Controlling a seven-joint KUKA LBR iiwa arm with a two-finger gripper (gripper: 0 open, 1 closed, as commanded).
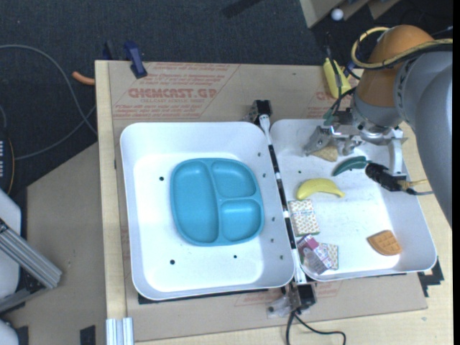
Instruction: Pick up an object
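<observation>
Hand [329, 141] hangs low in the right bin [424, 243], grip unreadable, a tan scrap [328, 152] beneath and the banana [320, 188] just below, so nothing looks lifted yet.

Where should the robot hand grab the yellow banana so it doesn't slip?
Probably across the middle of the banana, coming straight down from above. It lies flat on the floor of the right bin, its length running left to right and curving gently, so the narrow width fits between the fingers. There is bare floor in front of and behind it.
</observation>
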